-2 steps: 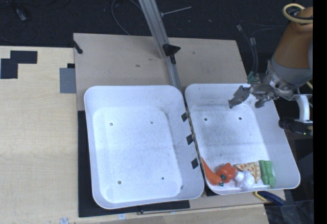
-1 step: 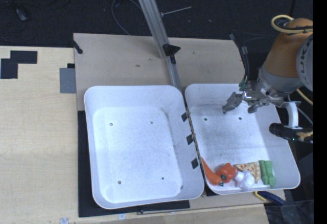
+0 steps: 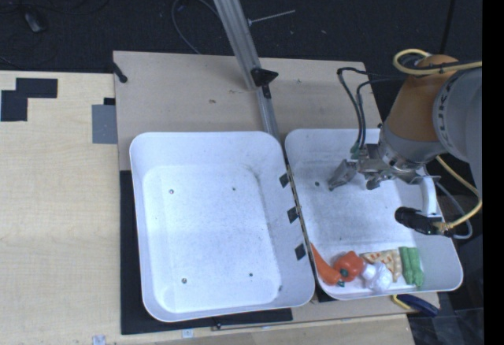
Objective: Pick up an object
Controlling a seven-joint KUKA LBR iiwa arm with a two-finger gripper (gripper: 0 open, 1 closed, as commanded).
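Even, fairly bright overhead light whitens both bins; the left bin (image 3: pixel 209 225) shows a soft grey shadow along its near-left floor. The backdrop beyond the bench (image 3: pixel 189 91) is dark. Detail is slightly soft and grainy.

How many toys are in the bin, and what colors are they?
All lie along the near edge of the right bin:
Orange toys: 2
White toy: 1
Tan toy: 1
Green toy: 1
Total: 5, as best the small heap can be told apart.
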